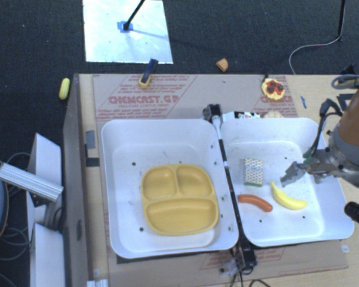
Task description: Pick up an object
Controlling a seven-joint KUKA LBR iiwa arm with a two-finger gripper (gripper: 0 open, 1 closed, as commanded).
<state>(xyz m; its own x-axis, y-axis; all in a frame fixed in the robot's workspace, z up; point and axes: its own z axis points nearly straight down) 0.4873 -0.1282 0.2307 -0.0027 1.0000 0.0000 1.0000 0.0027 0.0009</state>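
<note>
Right shallow white plastic bin (323, 226): smooth curved yellow banana (287, 198), glossy red sausage (254, 202), speckled sponge block (253, 171); grey end effector (288, 174), fingers spread, empty, above the banana.

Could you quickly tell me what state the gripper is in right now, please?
Gripper: over the right bin, just above the banana, nothing seen between its fingers; open or shut cannot be told.
</note>
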